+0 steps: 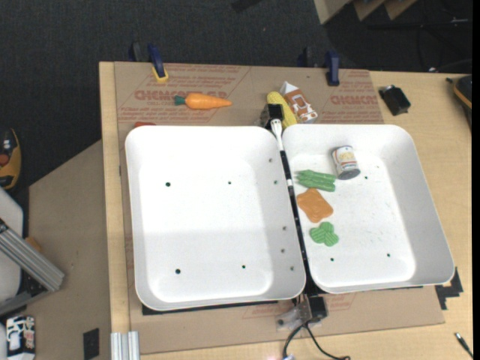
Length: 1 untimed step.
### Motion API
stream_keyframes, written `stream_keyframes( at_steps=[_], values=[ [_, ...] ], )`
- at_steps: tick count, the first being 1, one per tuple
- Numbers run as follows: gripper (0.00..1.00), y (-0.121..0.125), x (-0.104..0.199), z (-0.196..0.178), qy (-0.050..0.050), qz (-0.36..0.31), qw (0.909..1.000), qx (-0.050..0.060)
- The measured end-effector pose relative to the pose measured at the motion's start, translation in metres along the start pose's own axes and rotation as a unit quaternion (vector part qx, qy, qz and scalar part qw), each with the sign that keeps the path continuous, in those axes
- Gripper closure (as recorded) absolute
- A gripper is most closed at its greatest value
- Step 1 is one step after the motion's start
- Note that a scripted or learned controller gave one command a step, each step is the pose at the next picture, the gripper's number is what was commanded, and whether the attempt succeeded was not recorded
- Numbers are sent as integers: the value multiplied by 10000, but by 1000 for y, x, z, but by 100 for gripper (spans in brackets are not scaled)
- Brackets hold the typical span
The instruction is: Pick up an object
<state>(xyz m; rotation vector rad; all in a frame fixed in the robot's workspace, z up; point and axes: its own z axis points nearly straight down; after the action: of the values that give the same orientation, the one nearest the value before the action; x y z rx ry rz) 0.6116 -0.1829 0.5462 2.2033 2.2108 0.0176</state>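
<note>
The camera view looks down on two white bins side by side, and I use the right bin point(420, 201) as the landmark. Inside it, near its left wall, there are four small things close together: a small can point(346, 162) lying on its side toward the far part, a green pod-like piece point(316, 179) just beside it, an orange flat piece point(315, 205) nearer to the camera, and a small green leafy piece point(325, 235) after that. Any of them can be the object to pick up, and none is lifted yet. The left bin point(150, 201) touches the right bin along the middle edge. Behind the right bin, on the board, lie a yellow piece point(276, 102) with a small carton point(298, 105), and farther left a toy carrot point(204, 102); they look like things fallen outside. About the state of the gripper I cannot tell.
</note>
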Motion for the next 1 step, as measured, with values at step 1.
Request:
stream_keyframes(
  at_steps=[1],
  values=[
    [0, 1, -1, 13, 24, 15, 9999, 103]
  ],
)
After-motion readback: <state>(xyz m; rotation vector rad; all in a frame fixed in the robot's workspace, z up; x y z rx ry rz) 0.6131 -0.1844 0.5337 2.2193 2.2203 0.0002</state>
